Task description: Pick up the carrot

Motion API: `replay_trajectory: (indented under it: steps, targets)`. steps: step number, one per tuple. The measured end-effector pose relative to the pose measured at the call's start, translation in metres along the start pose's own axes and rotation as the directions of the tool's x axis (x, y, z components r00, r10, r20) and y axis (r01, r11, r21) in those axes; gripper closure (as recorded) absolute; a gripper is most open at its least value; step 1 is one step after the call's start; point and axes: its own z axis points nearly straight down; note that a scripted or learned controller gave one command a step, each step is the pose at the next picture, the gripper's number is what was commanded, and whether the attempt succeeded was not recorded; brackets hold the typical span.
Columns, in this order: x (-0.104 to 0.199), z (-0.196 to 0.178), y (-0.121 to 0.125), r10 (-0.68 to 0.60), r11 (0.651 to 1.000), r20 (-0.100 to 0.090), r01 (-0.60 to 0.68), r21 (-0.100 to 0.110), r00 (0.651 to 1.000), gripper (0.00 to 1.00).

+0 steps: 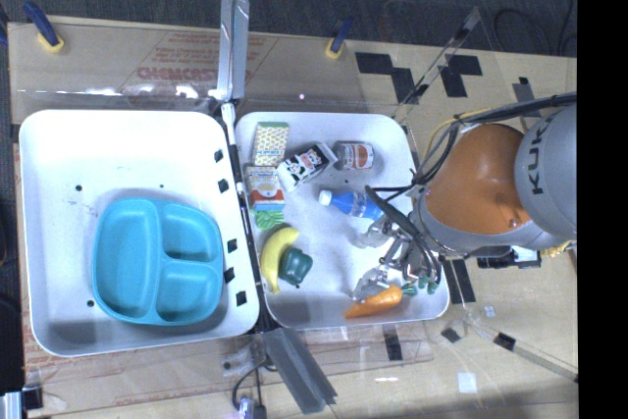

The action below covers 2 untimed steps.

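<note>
Where "KU" (531, 164) marks the arm, the carrot (376, 302) lies below.

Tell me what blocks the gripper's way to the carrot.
Nothing visible does. The gripper is directly above the carrot, which lies near the front edge of the right bin. The nearest neighbours, the banana and the green object, lie apart to its left.

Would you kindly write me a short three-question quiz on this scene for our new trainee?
1. True or false: the carrot lies in the bin holding the blue tray.
2. What sits right beside the banana? A) green pepper B) can C) bottle
3. Fill in: the gripper is just above the ____.

Key: 1 false, it lies in the right bin; 2 A, the green pepper; 3 carrot.
</note>
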Motion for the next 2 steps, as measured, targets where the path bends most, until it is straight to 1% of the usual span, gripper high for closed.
replay_trajectory:
  steps: [1,2]
  targets:
    - [-0.038,0.002,0.031,0.089,0.996,-0.003,-0.089,0.000,0.996,0.00]
    - [-0.001,0.000,0.003,-0.133,0.991,0.004,0.133,-0.004,0.991,0.00]
